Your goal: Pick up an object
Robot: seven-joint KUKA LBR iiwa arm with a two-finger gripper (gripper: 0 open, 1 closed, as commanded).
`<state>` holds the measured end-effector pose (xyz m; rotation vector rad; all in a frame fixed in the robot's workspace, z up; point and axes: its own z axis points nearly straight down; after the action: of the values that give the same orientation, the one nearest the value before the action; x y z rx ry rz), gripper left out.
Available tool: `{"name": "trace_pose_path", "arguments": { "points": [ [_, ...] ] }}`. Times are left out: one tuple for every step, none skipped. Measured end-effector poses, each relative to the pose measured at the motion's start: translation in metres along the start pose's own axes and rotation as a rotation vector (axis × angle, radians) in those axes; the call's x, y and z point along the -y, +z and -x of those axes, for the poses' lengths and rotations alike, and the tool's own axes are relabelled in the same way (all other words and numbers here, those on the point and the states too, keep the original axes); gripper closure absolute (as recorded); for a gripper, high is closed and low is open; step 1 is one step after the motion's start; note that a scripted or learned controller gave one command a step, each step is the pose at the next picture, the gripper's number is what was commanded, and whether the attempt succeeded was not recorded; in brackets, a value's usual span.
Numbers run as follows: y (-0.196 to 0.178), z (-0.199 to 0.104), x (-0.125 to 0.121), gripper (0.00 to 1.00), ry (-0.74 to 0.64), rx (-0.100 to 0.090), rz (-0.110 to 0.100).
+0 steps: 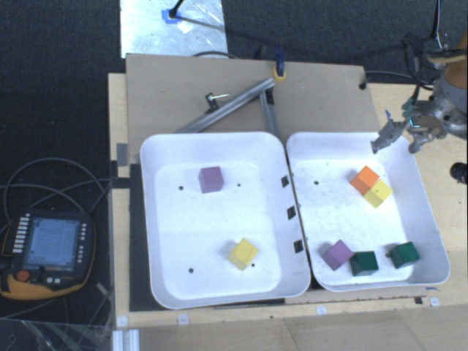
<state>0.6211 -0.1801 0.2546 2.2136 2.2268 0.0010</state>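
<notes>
My gripper (401,139) hangs over the far right corner of the right bin (431,218), open, with nothing between its fingers (385,135). Below and left of it an orange cube (364,179) touches a yellow cube (378,193). Near that bin's front edge lie a purple cube (337,254) and two dark green cubes (363,263) (403,254). The left bin (157,218) holds a purple cube (210,179) toward the back and a yellow cube (243,254) toward the front.
A metal bar (227,107) lies slanted on the brown board behind the bins. A teach pendant (45,251) with its cable rests off the bench at the left. Black clips (291,212) mark the seam between the bins.
</notes>
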Motion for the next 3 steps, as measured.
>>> {"name": "trace_pose_path", "arguments": {
  "points": [
    [0.000,0.000,0.000,0.00,0.000,0.000,0.000],
    [0.061,0.005,0.003,0.00,0.004,0.000,-0.004],
    [0.103,0.000,0.002,0.00,0.002,-0.001,-0.003]
  ]
}}
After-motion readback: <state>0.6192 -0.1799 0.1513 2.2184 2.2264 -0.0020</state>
